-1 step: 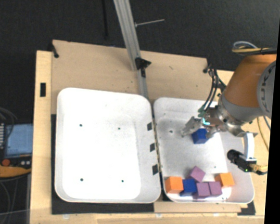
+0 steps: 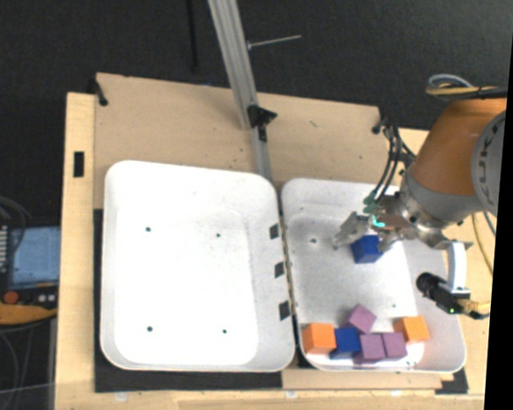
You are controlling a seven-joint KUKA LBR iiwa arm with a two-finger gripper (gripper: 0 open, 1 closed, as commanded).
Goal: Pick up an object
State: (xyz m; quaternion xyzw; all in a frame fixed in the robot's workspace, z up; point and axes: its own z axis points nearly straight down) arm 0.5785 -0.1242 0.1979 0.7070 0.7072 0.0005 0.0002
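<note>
Orange block (image 2: 319,336) sits in the right bin (image 2: 313,213) on a wooden bench (image 2: 184,114); the hand (image 2: 367,232) grips a blue cube (image 2: 366,249)

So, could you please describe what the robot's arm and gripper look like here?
The arm is bulky and rounded, with a wide orange band above a grey wrist section. Thin dark cables run down its side to the gripper, a small grey metal unit with a tiny green light.

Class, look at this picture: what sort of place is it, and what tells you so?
Most likely a robotics lab bench. A grey and orange arm reaches over two white bins on a wooden bench; small coloured blocks lie in the right bin.
</note>
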